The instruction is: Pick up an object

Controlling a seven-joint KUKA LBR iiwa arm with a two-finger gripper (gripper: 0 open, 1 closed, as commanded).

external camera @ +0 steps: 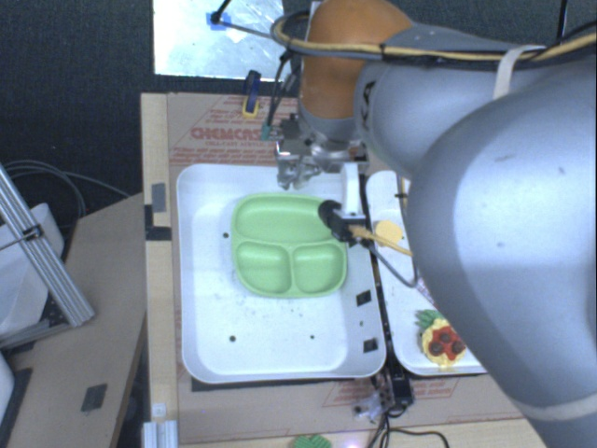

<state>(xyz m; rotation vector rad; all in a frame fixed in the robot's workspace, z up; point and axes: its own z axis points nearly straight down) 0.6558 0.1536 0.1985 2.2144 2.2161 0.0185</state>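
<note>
Green divided plate (284, 250), the task's likeliest pick, lies flat in the far half of the left bin (270, 348), three compartments facing up. It sits closer to the bin's right wall than to its left.

The grey arm (485, 203) is the largest thing in view. It reaches in from the right and covers most of the right bin (408, 356). Both white bins sit side by side on a brown surface (157, 278).

The end effector (298, 171) hangs at the plate's far rim, close to the left bin's far wall. Whether it is open or closed cannot be made out, and nothing can be seen held in it.

A small toy (441, 339) in yellow, red and green lies in the right bin, near its front edge and just beside the arm.

The plate is wide and shallow, so a grasp would probably work best on its raised rim or on a ridge between compartments, not across the whole body. The far rim sits near the bin wall, which leaves little room for descending there. The near half of the left bin is bare, so there is open space on that side for lifting and carrying.
</note>
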